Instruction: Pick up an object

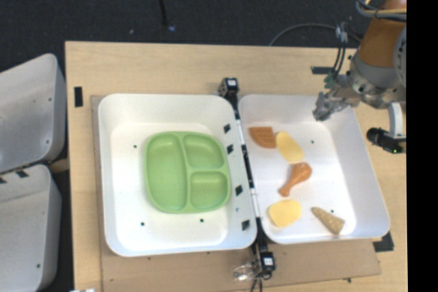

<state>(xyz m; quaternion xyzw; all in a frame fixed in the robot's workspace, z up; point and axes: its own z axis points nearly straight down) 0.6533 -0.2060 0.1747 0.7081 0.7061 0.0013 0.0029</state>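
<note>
Gripper (327,108): you see it hanging over the right bin's (363,147) upper right corner; I cannot tell its state, the tip is small and probably seen end-on.
Food: five pieces lie below and left of the gripper, spread out, so each can be taken alone.
Nearest: the brown slice (263,137) and yellow piece (289,147), touching.
Further: drumstick (295,178), yellow round (284,213), wedge (328,219).
Tray (186,171): far left, in the other bin.
</note>
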